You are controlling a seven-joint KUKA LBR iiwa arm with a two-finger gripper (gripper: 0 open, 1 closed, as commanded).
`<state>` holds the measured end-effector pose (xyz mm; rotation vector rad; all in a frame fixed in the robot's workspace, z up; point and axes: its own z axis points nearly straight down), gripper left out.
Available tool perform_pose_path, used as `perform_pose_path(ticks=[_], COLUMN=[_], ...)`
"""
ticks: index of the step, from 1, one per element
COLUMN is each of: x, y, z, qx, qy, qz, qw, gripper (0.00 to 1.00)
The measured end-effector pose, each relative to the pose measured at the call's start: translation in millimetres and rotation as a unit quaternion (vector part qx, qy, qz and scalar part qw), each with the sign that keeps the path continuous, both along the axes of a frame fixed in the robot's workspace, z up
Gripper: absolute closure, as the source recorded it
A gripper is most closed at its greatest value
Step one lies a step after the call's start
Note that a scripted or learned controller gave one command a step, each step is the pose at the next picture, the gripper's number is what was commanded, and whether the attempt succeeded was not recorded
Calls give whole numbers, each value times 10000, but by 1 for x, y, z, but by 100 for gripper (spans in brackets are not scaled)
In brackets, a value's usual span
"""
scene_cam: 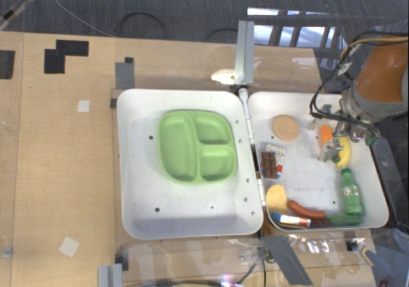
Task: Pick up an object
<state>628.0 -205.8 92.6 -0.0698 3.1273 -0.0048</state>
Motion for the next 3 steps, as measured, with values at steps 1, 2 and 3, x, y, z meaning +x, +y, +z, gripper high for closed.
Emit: perform_pose_path(ticks=[1,2,3], x=[-39,-90,-100], y=[3,4,53], z=[-4,-3,-2], qx=[-6,-8,-19], qy=[7,0,-28], qz=[779,704,1122], qw=[9970,9975,9937], gripper=[0,0,0])
